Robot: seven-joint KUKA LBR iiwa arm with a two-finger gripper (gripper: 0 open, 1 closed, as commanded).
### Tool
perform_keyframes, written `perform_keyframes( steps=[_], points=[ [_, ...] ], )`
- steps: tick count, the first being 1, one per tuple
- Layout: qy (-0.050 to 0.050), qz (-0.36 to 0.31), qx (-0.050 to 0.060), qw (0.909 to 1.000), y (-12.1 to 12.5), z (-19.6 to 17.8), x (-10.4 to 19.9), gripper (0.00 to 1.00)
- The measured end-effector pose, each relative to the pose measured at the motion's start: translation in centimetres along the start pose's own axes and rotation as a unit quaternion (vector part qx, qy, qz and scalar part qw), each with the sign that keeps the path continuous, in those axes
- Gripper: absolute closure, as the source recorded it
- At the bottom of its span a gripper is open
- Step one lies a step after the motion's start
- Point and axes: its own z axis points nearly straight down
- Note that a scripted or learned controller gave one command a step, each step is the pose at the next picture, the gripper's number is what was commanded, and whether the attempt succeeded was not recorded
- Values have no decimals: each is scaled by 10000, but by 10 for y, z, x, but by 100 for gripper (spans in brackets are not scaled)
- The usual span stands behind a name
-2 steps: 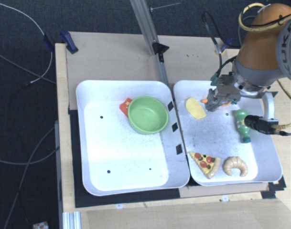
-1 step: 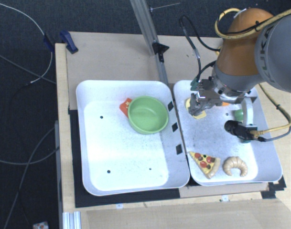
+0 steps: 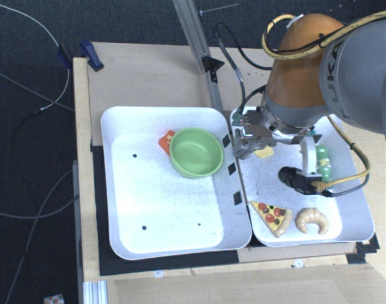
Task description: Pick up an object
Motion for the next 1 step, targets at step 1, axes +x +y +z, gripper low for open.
perform_keyframes(
  steps=[1],
  points=[
    [-11, -1, 9, 10000, -18, 0, 62, 100]
  ],
)
